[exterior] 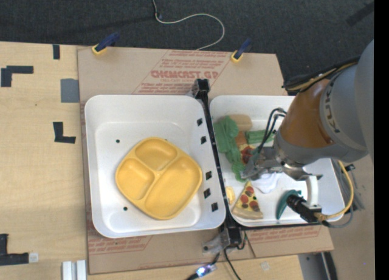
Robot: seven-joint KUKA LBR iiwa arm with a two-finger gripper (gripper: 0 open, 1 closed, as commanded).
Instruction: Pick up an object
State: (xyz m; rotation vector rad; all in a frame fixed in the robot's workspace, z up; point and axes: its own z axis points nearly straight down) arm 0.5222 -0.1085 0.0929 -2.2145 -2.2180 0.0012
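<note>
Arm reaches from right into right bin (337, 169). Pincer (254, 169) low among toy food: green leafy piece (229, 136) left, pizza slice (248, 200) near. Pincer state: cannot tell. Left bin (103, 127) holds yellow divided plate (159, 177). Risk: crowded items, pincer may clip edge and slip.

— How many bins were there?
— Two white bins (97, 121). One yellow divided plate (159, 177) lay in the left.
— And pizza?
— One toy pizza slice (248, 201), one green leafy toy (230, 136).
</note>
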